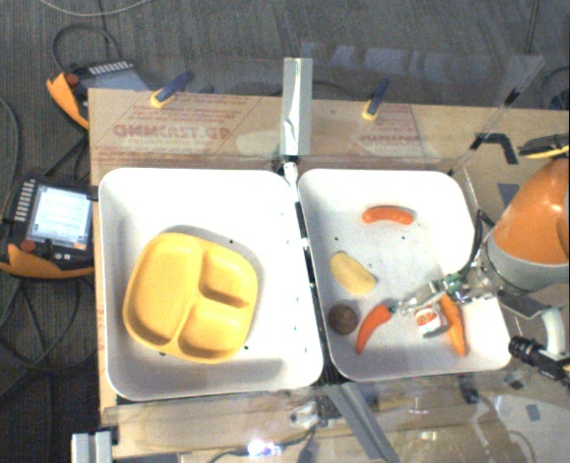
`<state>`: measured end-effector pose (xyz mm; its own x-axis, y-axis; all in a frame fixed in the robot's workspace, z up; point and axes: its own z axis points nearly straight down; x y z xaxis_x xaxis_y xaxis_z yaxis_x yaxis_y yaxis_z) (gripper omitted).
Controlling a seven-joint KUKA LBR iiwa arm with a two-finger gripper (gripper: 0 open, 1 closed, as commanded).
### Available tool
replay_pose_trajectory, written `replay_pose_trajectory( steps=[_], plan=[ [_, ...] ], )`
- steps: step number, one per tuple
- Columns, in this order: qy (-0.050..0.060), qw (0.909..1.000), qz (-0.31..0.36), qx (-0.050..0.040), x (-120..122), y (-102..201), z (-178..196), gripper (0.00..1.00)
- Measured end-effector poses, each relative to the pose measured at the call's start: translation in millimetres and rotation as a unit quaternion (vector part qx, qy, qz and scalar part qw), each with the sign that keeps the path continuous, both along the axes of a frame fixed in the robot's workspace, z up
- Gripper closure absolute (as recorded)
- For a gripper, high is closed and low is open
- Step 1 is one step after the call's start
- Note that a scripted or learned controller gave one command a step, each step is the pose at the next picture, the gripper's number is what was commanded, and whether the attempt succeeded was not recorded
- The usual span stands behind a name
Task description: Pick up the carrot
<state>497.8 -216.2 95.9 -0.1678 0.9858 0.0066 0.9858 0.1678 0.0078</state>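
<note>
Nearest us in the right bin (pixel 477 360), we see the carrot (pixel 454 324) lying right beside our end effector (pixel 435 307), though we cannot tell how its jaws stand. Left of it lie a red chili pepper (pixel 370 326) and a brown ball (pixel 342 318). Farther back sit a potato (pixel 353 273) and a sausage (pixel 389 215), while the left bin (pixel 121 201) holds a yellow divided plate (pixel 192 295).

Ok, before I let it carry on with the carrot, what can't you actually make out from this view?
- Gripper: small and blurred in the camera view; whether it is open or shut cannot be told.
- Orange piece by the gripper: partly covered by it, so carrot or not is unclear, as is any contact.
- Orange carrot-like item: too small to confirm.
- Arm: cut off by the right edge.
- Right bin: its right rim is hidden under the arm.
</note>
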Motion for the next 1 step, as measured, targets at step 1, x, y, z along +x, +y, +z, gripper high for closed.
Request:
replay_pose_trajectory(
  steps=[1],
  plan=[
    [-0.004,1.0000,-0.001,-0.0025,2.3,-2.6,13.0,1.00]
  ],
)
